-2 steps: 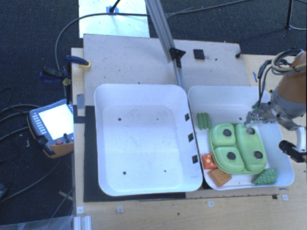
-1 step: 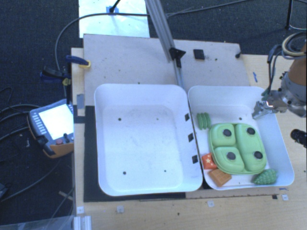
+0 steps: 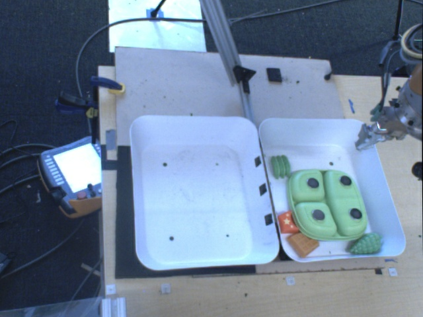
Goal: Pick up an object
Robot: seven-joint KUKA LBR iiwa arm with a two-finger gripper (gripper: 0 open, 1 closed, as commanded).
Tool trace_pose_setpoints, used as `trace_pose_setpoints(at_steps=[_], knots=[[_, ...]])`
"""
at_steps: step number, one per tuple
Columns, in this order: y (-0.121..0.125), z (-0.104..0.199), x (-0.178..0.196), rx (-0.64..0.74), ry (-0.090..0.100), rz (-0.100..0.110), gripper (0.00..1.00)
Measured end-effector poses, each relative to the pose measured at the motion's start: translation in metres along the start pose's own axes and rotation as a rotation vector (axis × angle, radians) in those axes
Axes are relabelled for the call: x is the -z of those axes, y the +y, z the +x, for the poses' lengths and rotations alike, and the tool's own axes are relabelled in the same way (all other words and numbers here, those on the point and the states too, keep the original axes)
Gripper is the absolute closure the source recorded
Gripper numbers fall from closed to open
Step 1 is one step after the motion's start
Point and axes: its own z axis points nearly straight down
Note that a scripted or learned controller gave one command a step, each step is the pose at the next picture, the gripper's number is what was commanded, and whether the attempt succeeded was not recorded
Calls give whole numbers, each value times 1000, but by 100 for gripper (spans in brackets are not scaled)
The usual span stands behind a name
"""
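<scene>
The gripper (image 3: 368,137) hangs over the far right corner of the right bin (image 3: 310,132), apart from everything in it. From this slanted view I cannot tell how wide it stands, and nothing shows in its grasp.

All the candidate objects crowd the near half of that bin. A green four-cup tray (image 3: 328,203) takes up most of the floor, tilted slightly. A small ridged green piece (image 3: 280,166) lies just beyond its far left corner. An orange-red block (image 3: 288,222) and a tan cracker-like piece (image 3: 303,244) are tucked against the tray's near left edge, and a knobbly green piece (image 3: 365,244) sits by the near right wall.

The left bin (image 3: 192,190) is bare white floor.

My judgement is that the ridged piece is the easiest pick, since it has open floor around it (the pieces near the tray are hemmed in by its rim and the bin wall). The slanted metal pole (image 3: 221,35) stands well clear behind.
</scene>
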Motion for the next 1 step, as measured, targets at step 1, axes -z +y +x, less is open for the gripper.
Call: trace_pose_setpoints(at_steps=[1], knots=[[1,0,14,0,1,3,100]])
